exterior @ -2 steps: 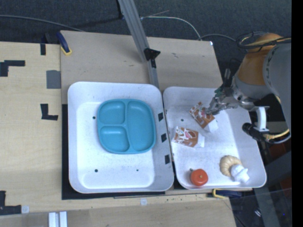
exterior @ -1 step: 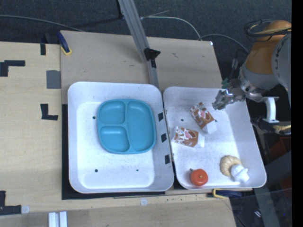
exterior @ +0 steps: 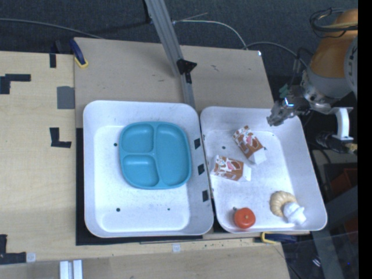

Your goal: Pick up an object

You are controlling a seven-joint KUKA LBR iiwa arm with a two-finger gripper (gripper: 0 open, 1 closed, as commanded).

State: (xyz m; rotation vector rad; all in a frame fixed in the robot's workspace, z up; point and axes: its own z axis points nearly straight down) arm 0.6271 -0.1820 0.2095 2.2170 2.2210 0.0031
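The right bin [exterior: 308,173] holds two brown-and-white wrapped snack packets, one [exterior: 249,143] near its middle and one [exterior: 229,167] to its left. A red tomato-like ball [exterior: 244,217] lies at the bin's front edge, and a tan pastry with a white end [exterior: 286,206] lies at the front right. My gripper [exterior: 278,116] hangs over the bin's back right corner, above and to the right of the upper packet. Nothing shows between its fingers.
The left bin [exterior: 102,208] holds a blue divided plate [exterior: 155,155]. A grey metal bar [exterior: 168,34] slants down from the top to the seam between the bins. Cables run across the dark floor behind the bench.
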